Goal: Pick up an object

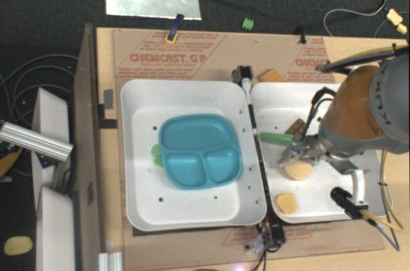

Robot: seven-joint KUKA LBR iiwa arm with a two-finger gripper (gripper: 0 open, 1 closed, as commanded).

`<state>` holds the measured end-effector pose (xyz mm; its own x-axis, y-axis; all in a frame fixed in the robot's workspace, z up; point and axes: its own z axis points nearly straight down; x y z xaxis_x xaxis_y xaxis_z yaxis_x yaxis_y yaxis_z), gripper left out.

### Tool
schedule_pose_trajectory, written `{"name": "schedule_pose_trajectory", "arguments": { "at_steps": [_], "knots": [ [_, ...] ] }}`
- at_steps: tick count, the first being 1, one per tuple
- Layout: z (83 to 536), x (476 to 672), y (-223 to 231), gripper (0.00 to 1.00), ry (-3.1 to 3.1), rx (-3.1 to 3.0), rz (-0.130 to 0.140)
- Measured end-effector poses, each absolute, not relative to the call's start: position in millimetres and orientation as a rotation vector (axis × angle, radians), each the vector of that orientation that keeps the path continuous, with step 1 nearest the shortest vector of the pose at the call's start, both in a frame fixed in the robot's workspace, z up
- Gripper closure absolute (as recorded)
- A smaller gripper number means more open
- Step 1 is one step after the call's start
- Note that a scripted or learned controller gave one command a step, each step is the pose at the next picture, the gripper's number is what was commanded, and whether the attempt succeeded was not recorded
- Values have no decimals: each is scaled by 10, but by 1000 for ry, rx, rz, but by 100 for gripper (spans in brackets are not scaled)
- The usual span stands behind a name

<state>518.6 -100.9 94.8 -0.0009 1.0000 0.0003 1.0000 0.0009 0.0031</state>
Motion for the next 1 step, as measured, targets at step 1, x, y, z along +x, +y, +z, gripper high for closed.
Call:
{"name": "schedule_pose_trajectory", "arguments": {
  "at_steps": [1],
  "knots": [
    [1901, 5563, 40, 100, 2236, 2199, 20]
  ]
}}
